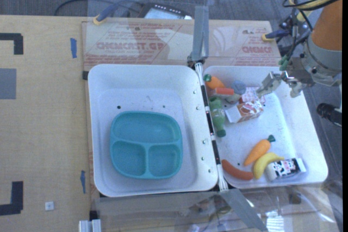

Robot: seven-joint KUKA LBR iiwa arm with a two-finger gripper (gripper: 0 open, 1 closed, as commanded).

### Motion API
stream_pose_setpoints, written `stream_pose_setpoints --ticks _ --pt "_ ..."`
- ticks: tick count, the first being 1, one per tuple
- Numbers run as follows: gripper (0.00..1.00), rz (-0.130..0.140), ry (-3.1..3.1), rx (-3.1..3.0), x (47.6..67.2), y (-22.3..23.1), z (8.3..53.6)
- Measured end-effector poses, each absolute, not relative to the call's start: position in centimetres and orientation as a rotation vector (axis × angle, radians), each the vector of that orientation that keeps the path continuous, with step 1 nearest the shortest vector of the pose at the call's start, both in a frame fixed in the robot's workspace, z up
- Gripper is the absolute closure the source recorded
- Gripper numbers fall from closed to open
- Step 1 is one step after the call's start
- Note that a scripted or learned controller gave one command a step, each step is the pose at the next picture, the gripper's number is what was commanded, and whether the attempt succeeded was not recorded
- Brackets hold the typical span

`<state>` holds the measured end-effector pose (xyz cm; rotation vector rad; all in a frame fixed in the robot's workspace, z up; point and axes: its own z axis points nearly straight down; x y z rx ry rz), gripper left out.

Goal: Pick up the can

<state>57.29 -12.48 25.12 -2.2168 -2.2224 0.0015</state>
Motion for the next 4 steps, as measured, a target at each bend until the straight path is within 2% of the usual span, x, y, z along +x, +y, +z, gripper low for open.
stream_pose_setpoints --ticks 1,2,3,4 --pt "0.00 -0.002 -2.285 -2.158 62.6 -10.8 10.7" --pt "0.00 -0.001 -2.284 -2.158 62.6 -10.8 10.7" --pt "0.00 -0.010 -2.387 -2.057 63.8 -15.0 9.3" --pt "0.00 0.018 -2.587 -1.776 66.6 -12.4 9.5"
